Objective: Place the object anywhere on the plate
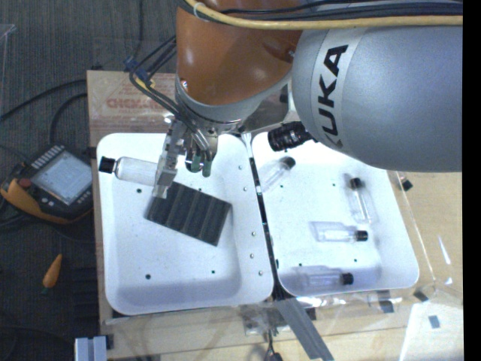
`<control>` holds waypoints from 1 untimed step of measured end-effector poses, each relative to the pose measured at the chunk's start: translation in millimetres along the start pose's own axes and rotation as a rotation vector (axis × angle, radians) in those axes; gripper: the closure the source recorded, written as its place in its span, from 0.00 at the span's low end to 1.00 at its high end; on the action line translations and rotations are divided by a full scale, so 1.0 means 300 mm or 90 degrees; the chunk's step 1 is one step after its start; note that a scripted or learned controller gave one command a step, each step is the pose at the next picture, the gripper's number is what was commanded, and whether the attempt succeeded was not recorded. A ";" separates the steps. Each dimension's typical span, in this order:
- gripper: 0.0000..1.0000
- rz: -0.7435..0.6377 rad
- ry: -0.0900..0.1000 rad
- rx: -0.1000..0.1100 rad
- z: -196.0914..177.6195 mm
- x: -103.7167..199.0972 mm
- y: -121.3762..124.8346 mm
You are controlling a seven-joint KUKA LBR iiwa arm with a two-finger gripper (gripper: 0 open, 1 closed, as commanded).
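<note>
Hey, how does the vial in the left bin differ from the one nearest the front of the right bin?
The left-bin vial lies at the back of its bin, while the front right-bin vial lies by its bin's near wall. The left-bin vial's black cap points left, and the front right-bin vial's points right. Both are clear, black-capped and lying on their sides.

The arm (pixel 376 74) runs off the top and right edges, hiding much of the far rims of the left bin (pixel 120 280) and right bin (pixel 394 273). The tool (pixel 183 175) covers one end of a vial (pixel 134 169).
</note>
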State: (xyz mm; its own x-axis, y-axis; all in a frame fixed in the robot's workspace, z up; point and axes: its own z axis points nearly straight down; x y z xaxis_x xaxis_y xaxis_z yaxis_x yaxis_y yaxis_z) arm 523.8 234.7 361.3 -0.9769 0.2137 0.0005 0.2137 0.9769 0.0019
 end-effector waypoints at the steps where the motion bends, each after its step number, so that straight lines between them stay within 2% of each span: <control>1: 1.00 -0.115 -0.002 0.001 -0.033 -0.148 0.025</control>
State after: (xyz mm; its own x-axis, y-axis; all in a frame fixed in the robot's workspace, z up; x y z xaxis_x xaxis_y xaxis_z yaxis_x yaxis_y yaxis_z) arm 568.8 232.5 371.2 -0.9994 0.0348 -0.0027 0.0348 0.9994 -0.0001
